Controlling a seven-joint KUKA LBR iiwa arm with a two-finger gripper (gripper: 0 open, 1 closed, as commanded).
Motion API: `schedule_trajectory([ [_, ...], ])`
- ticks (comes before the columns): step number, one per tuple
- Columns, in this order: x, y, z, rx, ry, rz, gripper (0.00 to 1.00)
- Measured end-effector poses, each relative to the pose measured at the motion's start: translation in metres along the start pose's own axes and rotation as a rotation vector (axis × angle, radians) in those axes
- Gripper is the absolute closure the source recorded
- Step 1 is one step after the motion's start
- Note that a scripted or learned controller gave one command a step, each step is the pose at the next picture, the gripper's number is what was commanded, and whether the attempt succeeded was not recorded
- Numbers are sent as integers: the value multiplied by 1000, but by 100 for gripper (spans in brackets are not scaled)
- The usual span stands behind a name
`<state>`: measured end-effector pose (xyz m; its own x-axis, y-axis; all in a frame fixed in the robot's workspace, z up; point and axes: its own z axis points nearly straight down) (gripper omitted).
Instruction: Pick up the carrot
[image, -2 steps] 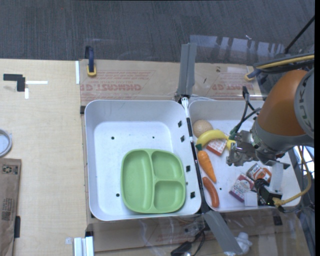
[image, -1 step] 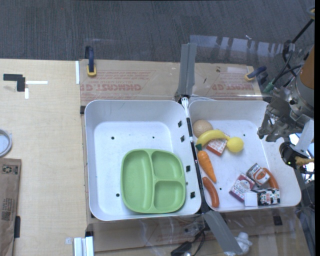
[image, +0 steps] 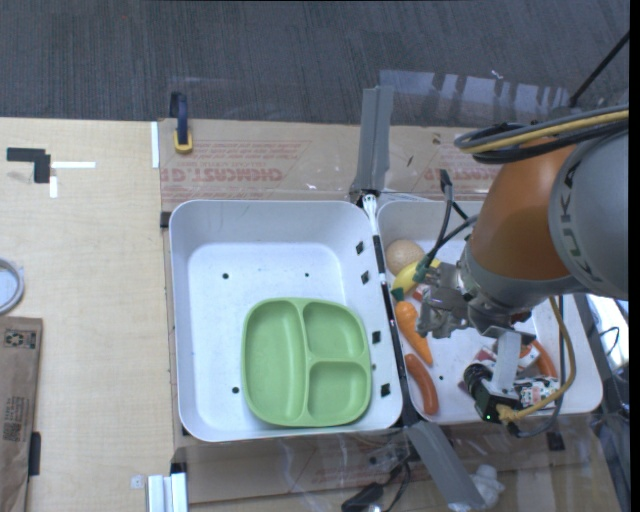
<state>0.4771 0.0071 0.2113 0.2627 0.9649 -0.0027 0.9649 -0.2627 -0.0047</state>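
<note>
The gripper (image: 432, 312) hangs low in the right bin (image: 585, 395); whether it is parted or closed I cannot tell. The carrot (image: 411, 330) lies just beside it, toward the green plate (image: 305, 362)

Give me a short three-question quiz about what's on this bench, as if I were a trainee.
1. True or false: the green divided plate lies in the same bin as the carrot.
2. Which lies nearest the camera-side rim of the right bin? A) the pale round item B) the carrot C) the reddish sausage-shaped item
3. Fill in: the arm's band above the wrist is ____.

Key: 1. False; the plate lies in the left bin, the carrot in the right. 2. C. 3. Orange.
</note>
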Motion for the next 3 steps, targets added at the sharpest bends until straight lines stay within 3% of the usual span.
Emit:
schedule_trajectory([
  [1,73,-20,20,1,0,-344,100],
  [2,186,-51,-12,-1,-2,-145,100],
  [3,106,40,-64,-3,-2,-220,100],
])
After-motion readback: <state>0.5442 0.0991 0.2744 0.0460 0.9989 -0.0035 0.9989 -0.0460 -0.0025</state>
